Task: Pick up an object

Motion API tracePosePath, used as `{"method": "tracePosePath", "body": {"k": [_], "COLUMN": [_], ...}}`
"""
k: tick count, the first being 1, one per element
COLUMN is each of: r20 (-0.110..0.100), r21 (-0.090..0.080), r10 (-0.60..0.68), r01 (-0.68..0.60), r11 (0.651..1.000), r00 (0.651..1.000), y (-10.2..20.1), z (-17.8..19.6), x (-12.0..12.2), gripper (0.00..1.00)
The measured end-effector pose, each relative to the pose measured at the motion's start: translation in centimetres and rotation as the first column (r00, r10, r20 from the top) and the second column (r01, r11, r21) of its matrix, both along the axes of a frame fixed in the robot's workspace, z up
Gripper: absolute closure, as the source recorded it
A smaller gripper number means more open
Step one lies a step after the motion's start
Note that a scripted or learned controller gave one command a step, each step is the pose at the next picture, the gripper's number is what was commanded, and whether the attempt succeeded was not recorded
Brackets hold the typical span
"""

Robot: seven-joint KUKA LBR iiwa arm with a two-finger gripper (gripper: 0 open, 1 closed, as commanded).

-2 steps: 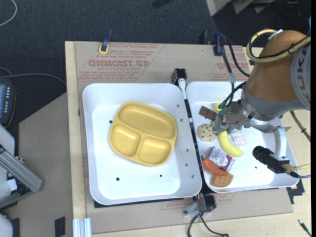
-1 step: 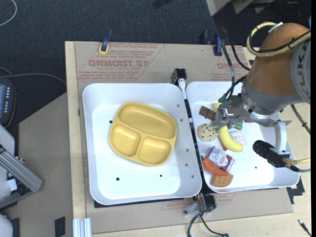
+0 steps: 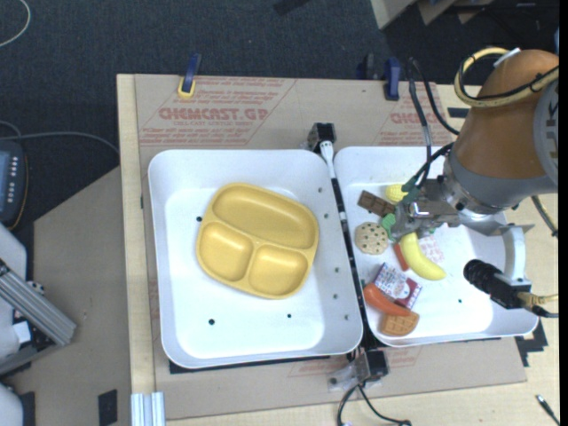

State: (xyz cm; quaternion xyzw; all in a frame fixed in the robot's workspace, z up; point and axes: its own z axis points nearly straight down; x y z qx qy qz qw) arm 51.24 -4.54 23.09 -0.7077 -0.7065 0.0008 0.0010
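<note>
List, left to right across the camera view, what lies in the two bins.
yellow divided plate → cookie → banana. The brown bar and the red-and-white packet overlap these in the left-to-right order, so they are left out.

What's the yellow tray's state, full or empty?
Empty: all three compartments of the yellow tray show bare plastic, in the left bin.

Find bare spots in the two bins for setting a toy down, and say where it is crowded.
Left bin: bare floor rings the yellow plate, widest at the near wall. Right bin: crowded left half, cookie, banana, carrot by the gripper; bare right of the carrot.
</note>
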Motion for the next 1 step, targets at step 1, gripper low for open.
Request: {"method": "tracePosePath", "body": {"k": [1], "r20": [0.004], "r21": [-0.001], "r10": [0.003], "r01": [-0.003], "r11": [1.000], "r00": [1.000], "y": [0.38], "z": [0.28], "x": [0.34], "gripper": [1.00]}}
